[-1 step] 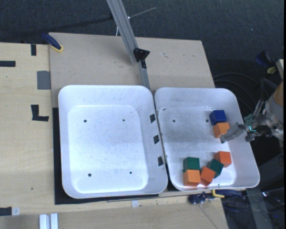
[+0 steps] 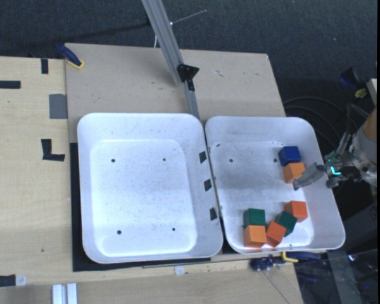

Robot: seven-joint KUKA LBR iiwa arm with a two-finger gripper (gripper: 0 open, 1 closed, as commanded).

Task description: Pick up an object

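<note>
Low in the right white plastic bin [image 2: 316, 138]: orange and green cubes clustered.
End effector [image 2: 304, 181] at right rim, grip state unreadable; small orange cube [image 2: 294, 170] lies just left of it, blue cube [image 2: 289, 154] touching above.

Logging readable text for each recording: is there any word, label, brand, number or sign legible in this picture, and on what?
None can be read. The two shallow white bins, left and right, bear only dark specks. The coloured cubes, such as the blue cube, are plain. Black tape marks on the wooden bench form no letters.
</note>
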